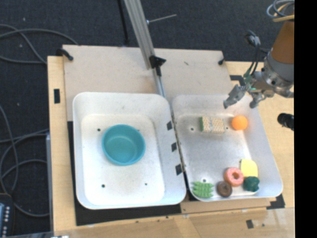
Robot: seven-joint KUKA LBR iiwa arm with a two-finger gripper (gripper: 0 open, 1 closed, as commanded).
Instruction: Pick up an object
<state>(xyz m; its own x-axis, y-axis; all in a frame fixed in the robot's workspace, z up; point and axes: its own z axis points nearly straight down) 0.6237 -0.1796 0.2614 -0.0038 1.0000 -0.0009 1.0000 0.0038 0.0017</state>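
Note:
My gripper point(243, 99) hangs over the far right part of the right bin point(213, 148), fingers spread open with nothing between them. Just below it lies an orange ball point(239, 123), and to the left of that a beige block with a green end point(213, 124). Along the near edge of the right bin sit a yellow piece point(249, 167), a pink doughnut point(233, 176), a dark green piece point(251, 183), a brown doughnut point(224, 189) and a green leafy toy point(202, 188). A teal bowl point(124, 144) rests in the left bin point(89, 182).
A slanted aluminium post point(141, 29) rises from behind the bins, its foot near the gap between them. Cables lie on the dark floor at left. The wooden bench point(114, 68) extends behind the bins.

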